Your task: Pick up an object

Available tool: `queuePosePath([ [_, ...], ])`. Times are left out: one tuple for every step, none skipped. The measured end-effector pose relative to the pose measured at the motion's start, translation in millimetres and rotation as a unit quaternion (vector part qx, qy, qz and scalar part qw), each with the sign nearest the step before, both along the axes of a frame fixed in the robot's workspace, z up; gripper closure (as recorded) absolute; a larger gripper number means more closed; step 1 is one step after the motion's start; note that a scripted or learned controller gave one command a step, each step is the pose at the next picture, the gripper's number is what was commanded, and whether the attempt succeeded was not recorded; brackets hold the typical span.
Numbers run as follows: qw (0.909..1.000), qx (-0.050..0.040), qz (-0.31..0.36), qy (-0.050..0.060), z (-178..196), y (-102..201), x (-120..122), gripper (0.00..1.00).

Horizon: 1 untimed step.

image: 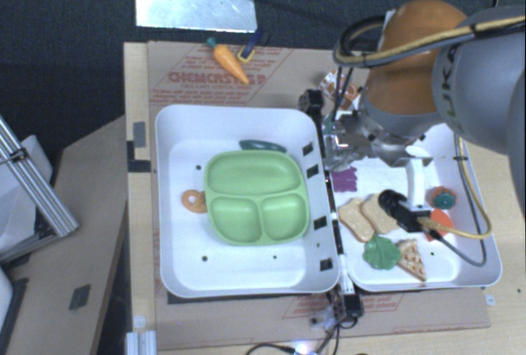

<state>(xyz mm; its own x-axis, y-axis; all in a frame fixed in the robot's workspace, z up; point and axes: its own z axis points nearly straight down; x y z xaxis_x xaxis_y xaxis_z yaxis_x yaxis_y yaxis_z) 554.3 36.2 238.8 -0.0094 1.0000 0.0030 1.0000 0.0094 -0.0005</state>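
Table [89, 158] bearing two white bins side by side; pick at approach stage, nothing lifted.

Judged likeliest target: purple piece [345, 178], lying flat in right bin [464, 251], near dividing wall and close beside tool [335, 144]. Just beside it, two toast slices [368, 215]; farther along, green leafy piece [380, 252], pizza slice [411, 259], teal piece [444, 198]. Tool hanging low over right bin's inner edge, close to wall; cannot tell how far open, being masked by wrist; nothing seen in its hold. Outward: left bin [181, 256] carrying green divided plate [255, 197] and orange ring [194, 200]; carrot [230, 63] on cardboard beyond bins. Next move judged to call for short shift over purple piece, straight descent clear of wall and toast, then closing and lifting.
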Motion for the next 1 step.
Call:
queuePosePath([
  [1.0000, -0.0006, -0.001, 0.000, -9.3, 33.8, -9.3, 1.00],
])
